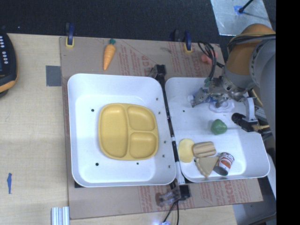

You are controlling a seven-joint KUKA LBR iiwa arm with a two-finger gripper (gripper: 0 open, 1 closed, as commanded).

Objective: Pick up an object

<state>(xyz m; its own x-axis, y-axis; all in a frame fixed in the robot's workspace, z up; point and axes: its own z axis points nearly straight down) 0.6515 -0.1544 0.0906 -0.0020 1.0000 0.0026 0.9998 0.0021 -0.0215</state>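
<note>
Over the right bin, our jaws hang above its far end; we cannot tell their state. Nearer than them lies a green object, then a small can.

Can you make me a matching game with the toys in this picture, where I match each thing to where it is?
Things:
1. carrot
2. yellow tray
3. green ball
4. little can

Places:
A. in the left bin
B. on the brown board behind the bins
C. at the near edge of the right bin, beside the tan pieces
D. in the middle of the right bin, near the gripper

Pairs: 1-B, 2-A, 3-D, 4-C
</note>
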